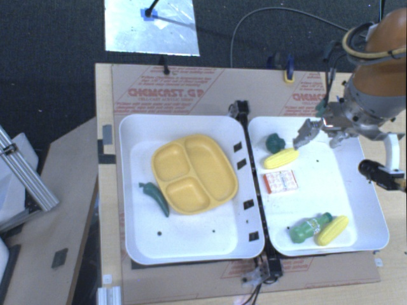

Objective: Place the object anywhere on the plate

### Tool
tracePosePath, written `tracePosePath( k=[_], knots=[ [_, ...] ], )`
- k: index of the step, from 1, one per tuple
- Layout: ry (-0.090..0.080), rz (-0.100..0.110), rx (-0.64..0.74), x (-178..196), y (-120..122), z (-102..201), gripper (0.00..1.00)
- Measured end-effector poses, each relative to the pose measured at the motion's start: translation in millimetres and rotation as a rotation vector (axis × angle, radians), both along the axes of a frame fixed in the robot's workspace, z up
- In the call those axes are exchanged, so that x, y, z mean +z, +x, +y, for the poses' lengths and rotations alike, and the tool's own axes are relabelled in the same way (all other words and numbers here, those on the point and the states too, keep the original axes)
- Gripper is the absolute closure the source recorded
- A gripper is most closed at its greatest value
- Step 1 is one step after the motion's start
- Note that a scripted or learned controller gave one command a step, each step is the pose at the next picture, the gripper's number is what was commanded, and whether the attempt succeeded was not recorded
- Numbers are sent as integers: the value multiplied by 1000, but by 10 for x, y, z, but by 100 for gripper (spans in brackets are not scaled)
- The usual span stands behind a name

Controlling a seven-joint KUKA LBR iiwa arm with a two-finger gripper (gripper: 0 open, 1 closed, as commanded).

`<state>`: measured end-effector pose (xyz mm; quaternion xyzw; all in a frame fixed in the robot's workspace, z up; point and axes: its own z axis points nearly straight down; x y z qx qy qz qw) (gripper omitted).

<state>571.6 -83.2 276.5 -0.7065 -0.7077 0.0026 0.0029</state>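
Gripper (320, 132) hangs with fingers spread and empty, corn cob (280, 158) just below-left, long axis slanting toward plate (193, 173).

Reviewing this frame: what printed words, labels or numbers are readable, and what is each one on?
"CHEMCAST GP": red print on the brown sheet under the bins, left of middle behind the left bin.
A second red print on that sheet, behind the right bin, is partly hidden by the hand; too cut off to read fully.
The red and white card in the right bin: print too small to read.
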Motion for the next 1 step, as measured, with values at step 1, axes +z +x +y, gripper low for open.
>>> tracePosePath(
  k=[1],
  knots=[
    [-1,-10,2,49,17,2,0]
  ],
)
